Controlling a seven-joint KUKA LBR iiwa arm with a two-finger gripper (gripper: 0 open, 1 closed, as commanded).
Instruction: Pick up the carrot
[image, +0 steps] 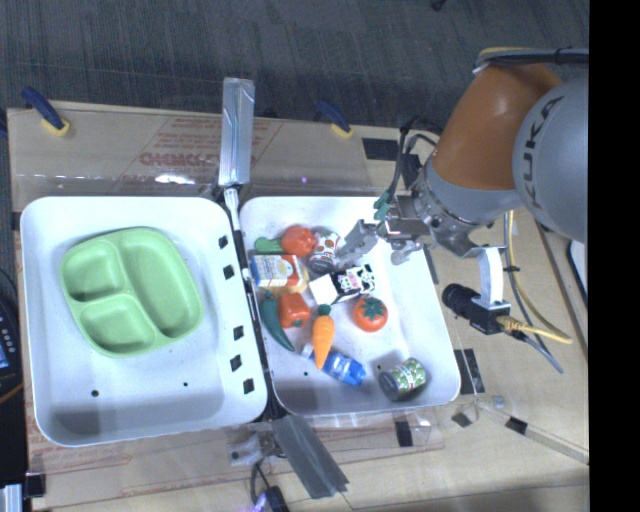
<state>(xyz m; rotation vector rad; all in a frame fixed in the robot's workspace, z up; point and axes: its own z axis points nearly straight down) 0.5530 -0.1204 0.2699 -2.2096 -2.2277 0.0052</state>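
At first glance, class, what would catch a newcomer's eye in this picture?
The big grey arm with an orange band looms at the right, its gripper over the right white bin. That bin holds a bright jumble, with the orange carrot near its middle. A green divided tray lies in the left white bin.

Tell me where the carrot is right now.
The carrot lies in the right-hand bin, toward its lower middle. A blue bottle sits just below it, a small tomato to its right, and the gripper above it.
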